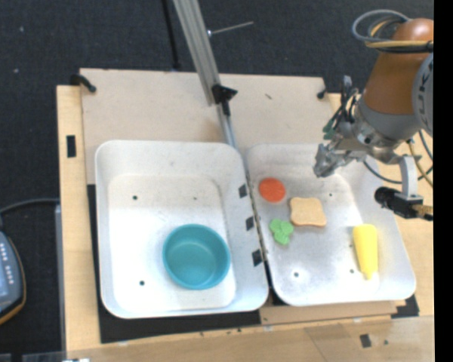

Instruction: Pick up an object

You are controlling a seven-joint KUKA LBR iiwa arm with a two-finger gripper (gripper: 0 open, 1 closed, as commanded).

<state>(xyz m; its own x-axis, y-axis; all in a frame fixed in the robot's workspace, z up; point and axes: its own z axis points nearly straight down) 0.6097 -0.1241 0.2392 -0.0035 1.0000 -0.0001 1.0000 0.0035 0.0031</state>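
White bins side by side on the bench; right bin (408, 281) taken as landmark. Gripper (326, 162) hovering over its far rim, near the far-left corner, clear of everything inside. Too dark and small to tell how the tool is set, so left unsaid. Nothing seen in its grasp. Arm (396, 74) grey with orange band, cut off at the frame's right side; upper links not visible.

Inside right bin: orange disc (272, 190) far-left, close below the gripper but apart from it. Toast (308, 213) just right of the disc, near centre. Green piece (281, 231) at the left wall, nearer than the disc; shape hard to make out, lumpy. Yellow piece (365, 250) toward the right wall, lying lengthwise, near end narrower; could be corn or a banana, cannot tell.

Left of right bin: left bin (121, 164) touching it along the shared edge, holding a teal bowl (197, 256) upright near its front-right part. Metal pole (200, 47) rising behind the seam between bins, top cut off by the frame. Handheld pendant (0, 277) far left, off the bench, partly cropped.
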